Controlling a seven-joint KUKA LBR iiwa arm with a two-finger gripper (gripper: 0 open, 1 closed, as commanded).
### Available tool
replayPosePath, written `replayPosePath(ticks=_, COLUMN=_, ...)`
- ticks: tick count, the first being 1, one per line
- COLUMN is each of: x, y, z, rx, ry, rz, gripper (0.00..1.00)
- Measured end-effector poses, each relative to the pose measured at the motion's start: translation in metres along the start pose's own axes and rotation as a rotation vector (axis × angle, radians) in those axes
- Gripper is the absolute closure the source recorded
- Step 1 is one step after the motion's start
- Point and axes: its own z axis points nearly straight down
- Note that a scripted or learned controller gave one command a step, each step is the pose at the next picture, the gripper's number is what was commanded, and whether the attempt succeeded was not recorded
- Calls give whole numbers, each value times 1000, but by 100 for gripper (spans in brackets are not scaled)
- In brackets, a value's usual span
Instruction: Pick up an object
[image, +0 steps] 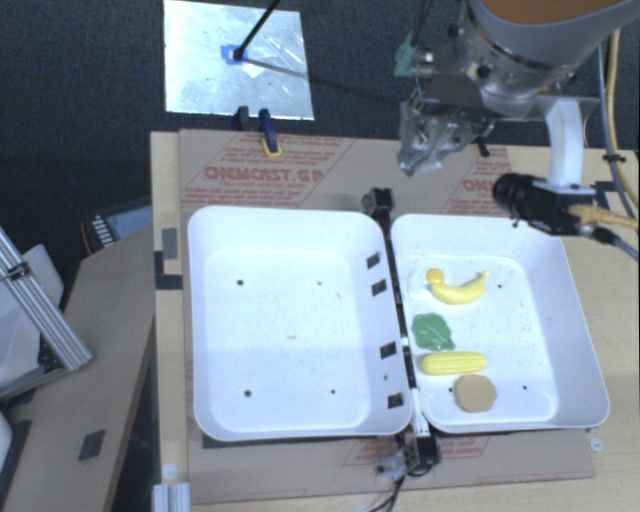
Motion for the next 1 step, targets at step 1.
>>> replayPosePath(ticks=1, x=29, y=-49, z=129, rx=20, ry=-3, rz=-9, gripper=100)
